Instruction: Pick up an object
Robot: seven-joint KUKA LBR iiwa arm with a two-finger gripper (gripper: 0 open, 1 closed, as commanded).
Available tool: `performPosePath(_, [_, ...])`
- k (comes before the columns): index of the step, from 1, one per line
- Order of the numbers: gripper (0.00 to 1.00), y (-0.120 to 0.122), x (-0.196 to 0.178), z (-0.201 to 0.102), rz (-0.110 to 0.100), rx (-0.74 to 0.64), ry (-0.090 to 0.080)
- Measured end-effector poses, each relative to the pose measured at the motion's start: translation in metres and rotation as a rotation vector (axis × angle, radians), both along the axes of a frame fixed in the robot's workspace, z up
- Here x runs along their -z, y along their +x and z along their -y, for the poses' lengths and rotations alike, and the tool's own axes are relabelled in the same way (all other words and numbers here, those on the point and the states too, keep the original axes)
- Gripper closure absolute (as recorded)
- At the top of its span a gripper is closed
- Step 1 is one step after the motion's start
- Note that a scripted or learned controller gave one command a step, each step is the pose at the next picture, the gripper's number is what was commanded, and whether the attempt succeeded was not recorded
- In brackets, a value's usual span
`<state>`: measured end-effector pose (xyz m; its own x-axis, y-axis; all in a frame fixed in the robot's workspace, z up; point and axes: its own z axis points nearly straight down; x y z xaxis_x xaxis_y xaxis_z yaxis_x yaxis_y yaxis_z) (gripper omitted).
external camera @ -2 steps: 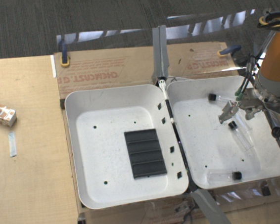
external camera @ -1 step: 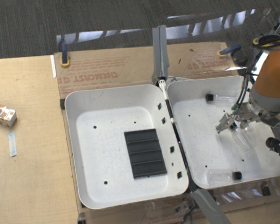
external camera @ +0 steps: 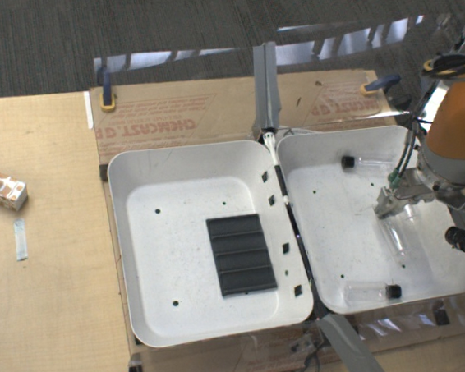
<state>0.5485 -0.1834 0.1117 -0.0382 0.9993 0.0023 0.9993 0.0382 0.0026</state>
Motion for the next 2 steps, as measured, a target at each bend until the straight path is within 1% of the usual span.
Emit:
performPosePath(1, [1.0,-0.02,0.012,0.029,0.011,-0.199,0.002])
performPosePath(2, [1.0,-0.017,-0.084,-0.038,-0.003,-0.184,-0.003])
